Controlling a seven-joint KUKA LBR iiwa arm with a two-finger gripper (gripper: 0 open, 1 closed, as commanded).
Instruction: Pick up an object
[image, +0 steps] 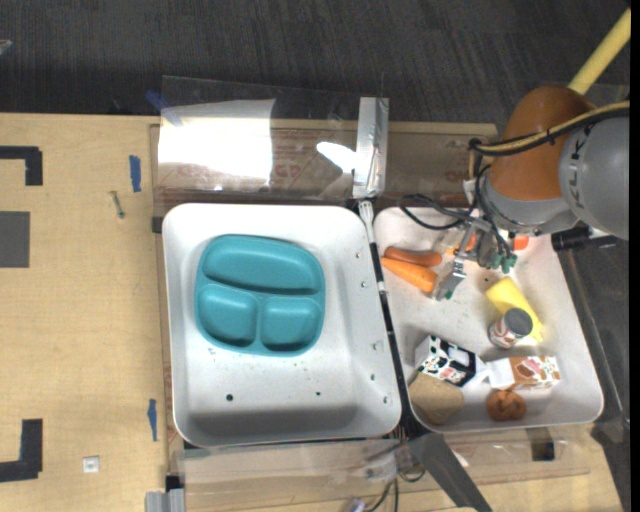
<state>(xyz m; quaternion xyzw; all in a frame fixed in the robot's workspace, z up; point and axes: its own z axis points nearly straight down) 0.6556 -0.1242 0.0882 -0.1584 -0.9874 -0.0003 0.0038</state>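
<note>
In the right bin (575, 330) lie an orange carrot (410, 266), a yellow bottle with a grey cap (512, 308), a black and white packet (446, 360), a round tan biscuit (436, 398), a small brown and white carton (533, 372) and a brown ball (507, 404). My gripper (452, 276) hangs low over the bin's upper middle, right at the carrot's right end and left of the yellow bottle. Whether it touches the carrot is unclear. The grey arm with its orange band (535, 140) comes in from the upper right.
The left bin (190, 400) holds a teal divided plate (261, 292). A clear plastic wall (262, 150) stands behind the bins, with a metal strip (370, 148) at their join. Cables (430, 215) loop near the wrist. Tan bench (70, 330) lies to the left.
</note>
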